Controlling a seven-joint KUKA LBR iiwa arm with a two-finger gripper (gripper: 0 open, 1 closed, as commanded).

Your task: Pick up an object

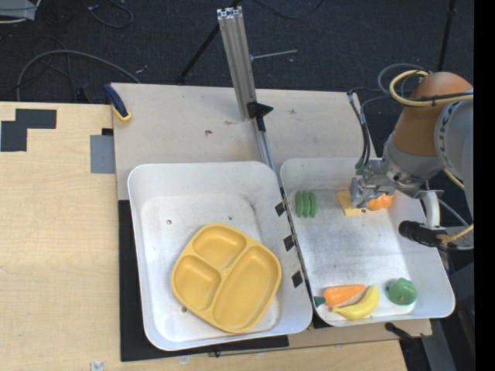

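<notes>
Where the arm (421,122) reaches in from the right, pincer (362,197) down low in the far part of the right bin (363,246), touching or just over a yellow block (347,203) and an orange piece (379,202); spread or pressed together, cannot tell. Open white floor through the bin's middle. Green ridged piece (306,204) near the left wall, apart from the pincer. Along the near edge: carrot (343,293) touching banana (359,304), green pepper (401,291) in the near right corner. Left bin (155,207) carrying a yellow divided plate (226,277) toward its near side, bare floor at the far end. Metal post (236,60) on the bench (186,122) beyond both bins.
</notes>
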